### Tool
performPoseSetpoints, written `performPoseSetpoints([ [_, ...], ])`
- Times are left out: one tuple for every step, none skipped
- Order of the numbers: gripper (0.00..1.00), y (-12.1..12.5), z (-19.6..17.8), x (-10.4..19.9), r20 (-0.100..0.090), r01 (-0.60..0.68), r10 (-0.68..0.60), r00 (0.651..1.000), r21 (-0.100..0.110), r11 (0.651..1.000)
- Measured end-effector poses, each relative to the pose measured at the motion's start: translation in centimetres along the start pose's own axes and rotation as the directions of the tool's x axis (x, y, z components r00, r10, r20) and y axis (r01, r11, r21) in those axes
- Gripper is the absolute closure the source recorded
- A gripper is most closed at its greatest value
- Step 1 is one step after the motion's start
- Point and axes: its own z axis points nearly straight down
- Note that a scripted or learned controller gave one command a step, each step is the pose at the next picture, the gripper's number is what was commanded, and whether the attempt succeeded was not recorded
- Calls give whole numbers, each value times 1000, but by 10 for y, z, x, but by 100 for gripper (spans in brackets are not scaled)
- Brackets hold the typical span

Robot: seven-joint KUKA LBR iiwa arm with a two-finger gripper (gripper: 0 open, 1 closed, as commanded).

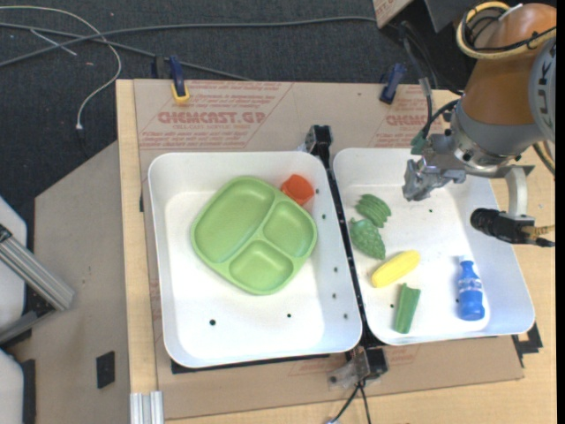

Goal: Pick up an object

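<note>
Toy food is lying in the right bin (521,312): two green leafy pieces (369,224), a yellow piece (395,268), a green stick (406,308), a blue bottle (470,291). Nothing is being held yet; the gripper (422,184) is being hung above, finger gap cannot be told

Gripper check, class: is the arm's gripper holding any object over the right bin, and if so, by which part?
Nothing is held. The gripper hangs over the right bin with no object between its fingers; the nearest item, a green leafy toy, lies apart from it.

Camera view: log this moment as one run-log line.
gripper: above right bin, nothing seen held | right bin: green pieces, yellow piece, blue bottle | left bin: green tray
</note>
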Motion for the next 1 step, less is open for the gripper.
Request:
performPoseSetpoints([
  [100, 11, -6, 62, 0, 2, -2, 1000, -5, 1000],
])
